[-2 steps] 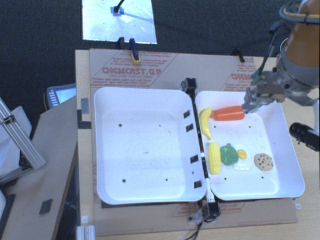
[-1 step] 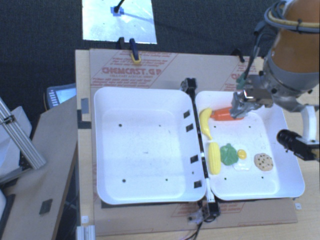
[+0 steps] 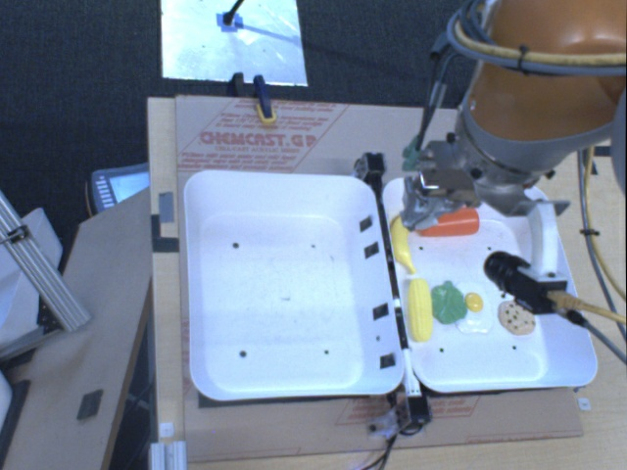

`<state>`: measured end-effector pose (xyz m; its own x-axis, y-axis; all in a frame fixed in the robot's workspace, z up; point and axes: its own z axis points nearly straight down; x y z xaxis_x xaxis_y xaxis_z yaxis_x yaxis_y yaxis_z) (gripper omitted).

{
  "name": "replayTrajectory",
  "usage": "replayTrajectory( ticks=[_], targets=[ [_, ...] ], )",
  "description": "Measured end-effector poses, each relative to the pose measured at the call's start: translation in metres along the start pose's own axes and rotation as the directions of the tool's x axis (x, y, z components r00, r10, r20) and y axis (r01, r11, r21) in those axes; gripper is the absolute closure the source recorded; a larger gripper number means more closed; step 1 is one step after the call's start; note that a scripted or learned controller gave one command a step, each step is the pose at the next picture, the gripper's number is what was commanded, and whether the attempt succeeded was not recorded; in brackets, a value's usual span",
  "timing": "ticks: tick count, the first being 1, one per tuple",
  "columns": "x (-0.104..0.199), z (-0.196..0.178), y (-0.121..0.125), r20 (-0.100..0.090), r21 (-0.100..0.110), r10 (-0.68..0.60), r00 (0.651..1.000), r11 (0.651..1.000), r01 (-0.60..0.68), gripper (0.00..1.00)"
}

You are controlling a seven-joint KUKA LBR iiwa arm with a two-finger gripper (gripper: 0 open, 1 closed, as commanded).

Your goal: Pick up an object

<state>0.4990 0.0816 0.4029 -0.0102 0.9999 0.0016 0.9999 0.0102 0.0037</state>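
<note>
Two bins here, the left bin (image 3: 284, 282) and right bin (image 3: 509, 360), both smooth white plastic with a soft sheen. Under them the desk (image 3: 165, 360) looks like pale, matt wood, topped by a brown cardboard sheet (image 3: 294, 137) with red print. The arm's orange band (image 3: 558, 27) is glossy, catching light, and the gripper (image 3: 428, 209) below it reads as dull grey metal. The toys look like smooth plastic: a carrot (image 3: 453, 224), a banana (image 3: 401, 246), a corn cob (image 3: 419, 307). Up top, a shiny metallic plate (image 3: 233, 27).
</note>
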Motion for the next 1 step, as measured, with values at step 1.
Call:
replayTrajectory(
  ticks=[1],
  targets=[
    [0.0593,-0.1174,-0.0118,-0.005,-0.011,-0.001,1.000,1.000,0.001,1.00]
  ],
)
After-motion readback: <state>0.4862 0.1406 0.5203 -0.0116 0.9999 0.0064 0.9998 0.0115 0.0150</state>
